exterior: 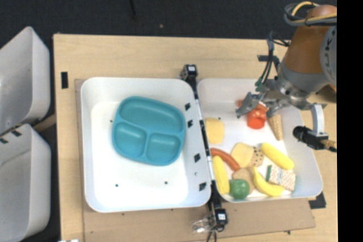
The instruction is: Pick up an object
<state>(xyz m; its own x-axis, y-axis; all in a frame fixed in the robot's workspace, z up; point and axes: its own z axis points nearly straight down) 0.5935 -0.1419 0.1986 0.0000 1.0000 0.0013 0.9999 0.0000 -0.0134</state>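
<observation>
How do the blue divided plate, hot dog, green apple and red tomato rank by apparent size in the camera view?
1. Blue divided plate, by far the largest.
2. Hot dog, long but thin.
3. Green apple and red tomato: they look about alike, and the gripper partly covers the tomato, so I won't rank them.

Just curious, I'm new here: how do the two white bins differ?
The left bin holds a single blue divided plate; the right bin holds many small toy foods. The arm's gripper is over the right bin, not the left. Both are shallow, white and alike in size.
</observation>
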